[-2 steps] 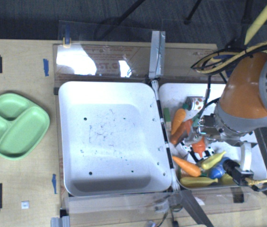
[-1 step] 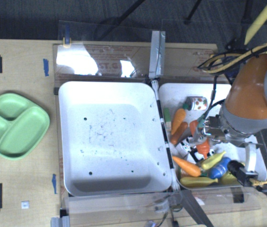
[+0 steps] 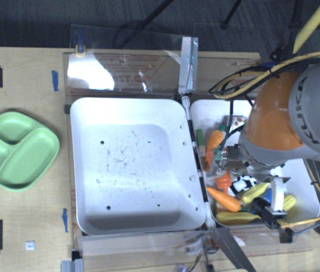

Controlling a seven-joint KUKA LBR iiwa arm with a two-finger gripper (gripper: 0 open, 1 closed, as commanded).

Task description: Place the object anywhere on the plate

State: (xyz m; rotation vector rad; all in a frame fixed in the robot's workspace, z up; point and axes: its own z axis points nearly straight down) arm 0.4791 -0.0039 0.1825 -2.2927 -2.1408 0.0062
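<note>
Tool (image 3: 249, 181) low over right bin's toy pile (image 3: 240, 198), green plate (image 3: 16, 149) well apart

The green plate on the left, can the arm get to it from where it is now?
Probably yes: the green plate lies open on the bench, nothing over it, though the arm must cross the whole left bin.

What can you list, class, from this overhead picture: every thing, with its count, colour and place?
Divided plastic plate: one, pale green, three compartments, on the wooden bench left of both bins.
Left shallow bin: one, white, middle of the bench.
Right shallow bin: one, white, under the arm.
Carrot-shaped toys: at least two, orange, at the right bin's left side.
Banana-shaped toy: one, yellow, near the right bin's front edge.
Blue tape marks: two, along the bench beside the left bin.
Robot arm: one, grey with orange band, over the right bin.
</note>
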